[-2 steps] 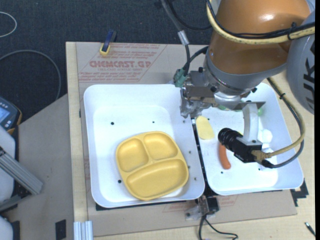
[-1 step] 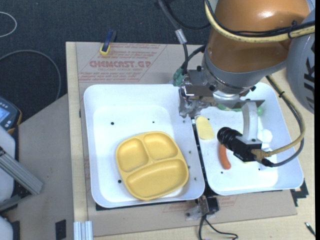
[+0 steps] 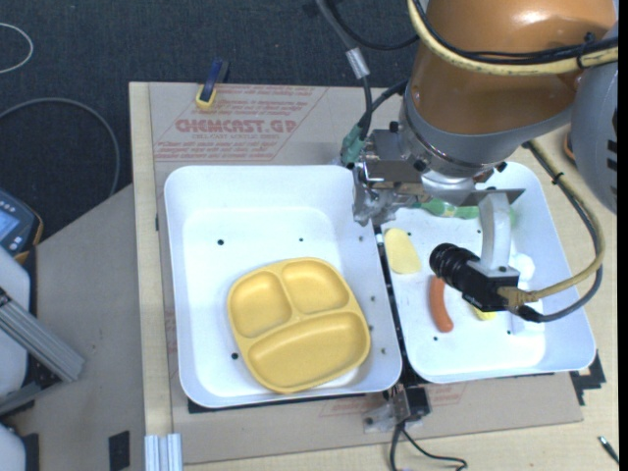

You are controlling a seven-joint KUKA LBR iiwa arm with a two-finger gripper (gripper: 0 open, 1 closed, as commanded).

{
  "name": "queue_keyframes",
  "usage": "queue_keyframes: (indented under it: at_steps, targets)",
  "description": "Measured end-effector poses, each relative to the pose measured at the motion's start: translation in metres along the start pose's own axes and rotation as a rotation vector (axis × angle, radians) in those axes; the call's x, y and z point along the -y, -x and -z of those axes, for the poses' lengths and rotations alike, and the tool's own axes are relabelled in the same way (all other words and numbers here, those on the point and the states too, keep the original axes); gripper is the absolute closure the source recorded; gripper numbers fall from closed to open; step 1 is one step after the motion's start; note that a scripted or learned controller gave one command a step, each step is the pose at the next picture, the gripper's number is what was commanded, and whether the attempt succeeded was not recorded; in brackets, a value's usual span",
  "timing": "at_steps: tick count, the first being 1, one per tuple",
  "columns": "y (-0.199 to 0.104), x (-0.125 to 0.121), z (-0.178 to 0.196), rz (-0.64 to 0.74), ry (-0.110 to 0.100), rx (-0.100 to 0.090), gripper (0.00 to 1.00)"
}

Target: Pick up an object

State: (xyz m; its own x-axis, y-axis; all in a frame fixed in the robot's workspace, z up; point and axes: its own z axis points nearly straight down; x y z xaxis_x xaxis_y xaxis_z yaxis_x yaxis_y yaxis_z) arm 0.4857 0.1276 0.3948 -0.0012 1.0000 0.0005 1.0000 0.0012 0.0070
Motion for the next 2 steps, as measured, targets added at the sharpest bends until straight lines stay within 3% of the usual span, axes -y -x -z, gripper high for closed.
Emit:
queue_keyframes:
  at_steps: [2]
  targets:
    - [-0.001, -0.001, 0.020, 0.002, 0.006, 0.000, 1.00]
